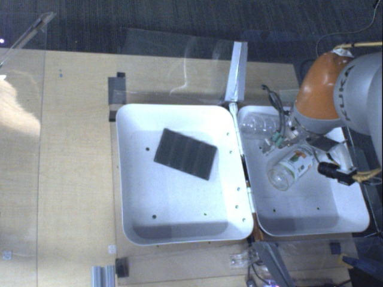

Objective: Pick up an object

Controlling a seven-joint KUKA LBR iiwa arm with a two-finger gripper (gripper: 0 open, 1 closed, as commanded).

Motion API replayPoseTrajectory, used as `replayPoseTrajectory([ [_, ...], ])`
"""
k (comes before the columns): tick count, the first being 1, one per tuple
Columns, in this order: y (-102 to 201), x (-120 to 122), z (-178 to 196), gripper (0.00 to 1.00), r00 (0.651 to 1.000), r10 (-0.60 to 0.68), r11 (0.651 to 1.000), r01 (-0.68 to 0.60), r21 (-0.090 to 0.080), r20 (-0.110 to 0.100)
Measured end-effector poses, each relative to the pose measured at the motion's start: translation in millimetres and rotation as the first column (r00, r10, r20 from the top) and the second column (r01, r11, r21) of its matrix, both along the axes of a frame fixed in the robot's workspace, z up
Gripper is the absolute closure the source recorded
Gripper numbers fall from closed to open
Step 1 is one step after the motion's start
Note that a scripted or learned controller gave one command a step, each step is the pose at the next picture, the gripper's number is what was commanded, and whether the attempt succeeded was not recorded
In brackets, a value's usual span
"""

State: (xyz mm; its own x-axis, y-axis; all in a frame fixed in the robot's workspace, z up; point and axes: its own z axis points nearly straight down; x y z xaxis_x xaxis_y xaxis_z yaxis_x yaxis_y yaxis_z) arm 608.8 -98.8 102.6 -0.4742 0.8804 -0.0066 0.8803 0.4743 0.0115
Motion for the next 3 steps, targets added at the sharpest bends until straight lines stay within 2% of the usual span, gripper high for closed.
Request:
replayPoseTrajectory([
  [1,0,-2,-1,0.0,1.0,-0.001,1.0,0.001,0.002,-0.008],
  [2,-16,-72,19,0.0,1.0,-0.013,1.0,0.013,0.0,-0.008],
  [3,-56,-121,12,0.0,0.971,-0.239,0.971,0.239,0.001,-0.009],
])
